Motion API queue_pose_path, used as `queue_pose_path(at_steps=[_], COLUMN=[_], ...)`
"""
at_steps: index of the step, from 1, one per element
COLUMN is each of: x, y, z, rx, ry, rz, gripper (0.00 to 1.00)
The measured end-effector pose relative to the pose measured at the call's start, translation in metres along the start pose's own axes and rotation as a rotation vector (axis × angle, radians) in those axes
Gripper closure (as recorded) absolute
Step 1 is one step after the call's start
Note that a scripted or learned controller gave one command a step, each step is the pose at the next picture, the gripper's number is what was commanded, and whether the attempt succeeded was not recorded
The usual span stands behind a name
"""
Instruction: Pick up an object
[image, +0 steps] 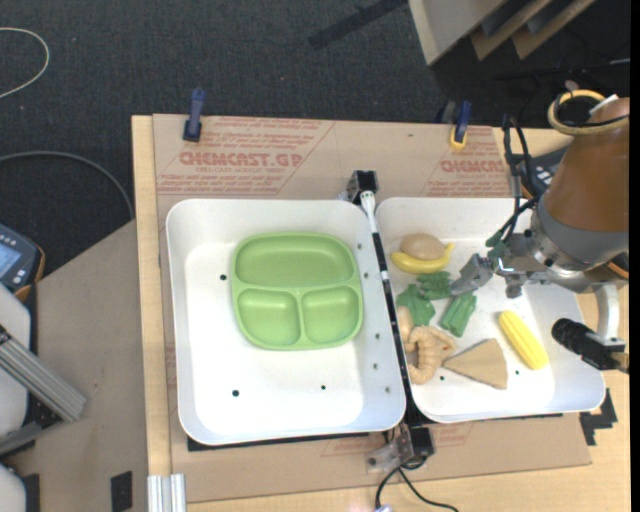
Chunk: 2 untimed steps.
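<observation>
The pincer is seen open and empty just above a light, stiff green toy, best taken across its narrow sides.

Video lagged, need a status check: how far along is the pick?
Done: the arm has reached over the right bin. In hand: the gripper hovers by the green toy pieces, nothing visibly between its fingers. Left: grasp and lift; banana, corn and wedge lie untouched.
</observation>
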<state>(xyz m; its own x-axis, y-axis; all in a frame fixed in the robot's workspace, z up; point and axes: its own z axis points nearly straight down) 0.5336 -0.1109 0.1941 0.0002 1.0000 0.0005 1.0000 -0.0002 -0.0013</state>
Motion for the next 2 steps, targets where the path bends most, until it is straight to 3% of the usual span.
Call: queue_pose_path(at_steps=[1,2], x=[0.017,0.072], y=[0.003,-0.049], z=[0.108,0.005], rx=[0.006,-0.005], ry=[0.002,0.002], rz=[-0.001,-0.004], gripper=[0.00,0.00])
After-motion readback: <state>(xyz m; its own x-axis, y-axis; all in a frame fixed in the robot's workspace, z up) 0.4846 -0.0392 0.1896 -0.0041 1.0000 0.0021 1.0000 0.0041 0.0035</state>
